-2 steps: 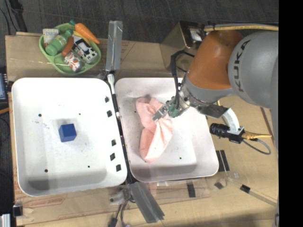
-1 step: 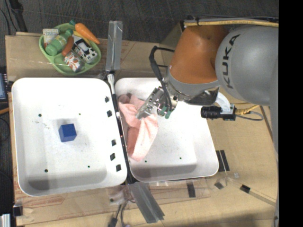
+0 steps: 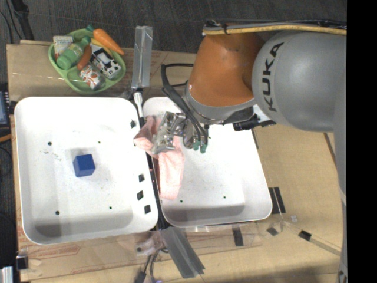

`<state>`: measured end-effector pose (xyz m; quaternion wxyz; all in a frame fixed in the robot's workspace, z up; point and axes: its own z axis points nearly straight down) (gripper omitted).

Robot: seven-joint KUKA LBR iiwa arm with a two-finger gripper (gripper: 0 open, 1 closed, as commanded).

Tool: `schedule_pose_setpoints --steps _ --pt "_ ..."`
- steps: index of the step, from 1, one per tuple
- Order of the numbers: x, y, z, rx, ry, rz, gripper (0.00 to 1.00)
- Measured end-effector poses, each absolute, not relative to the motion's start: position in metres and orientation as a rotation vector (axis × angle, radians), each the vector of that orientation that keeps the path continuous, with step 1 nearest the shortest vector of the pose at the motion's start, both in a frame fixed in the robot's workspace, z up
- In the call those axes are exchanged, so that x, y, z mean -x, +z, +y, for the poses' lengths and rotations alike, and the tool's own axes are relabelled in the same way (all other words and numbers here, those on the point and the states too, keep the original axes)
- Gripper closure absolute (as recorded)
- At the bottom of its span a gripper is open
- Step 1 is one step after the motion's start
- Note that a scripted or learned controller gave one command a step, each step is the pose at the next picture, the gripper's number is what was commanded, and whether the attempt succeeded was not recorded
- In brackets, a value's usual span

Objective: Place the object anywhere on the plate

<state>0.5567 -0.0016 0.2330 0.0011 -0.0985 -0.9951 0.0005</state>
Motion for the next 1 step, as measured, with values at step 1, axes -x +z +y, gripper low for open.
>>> schedule_pose_setpoints --steps 1 --pt "-0.5614 0.2258 0.0525 -0.010 0.001 -3.141 1.00"
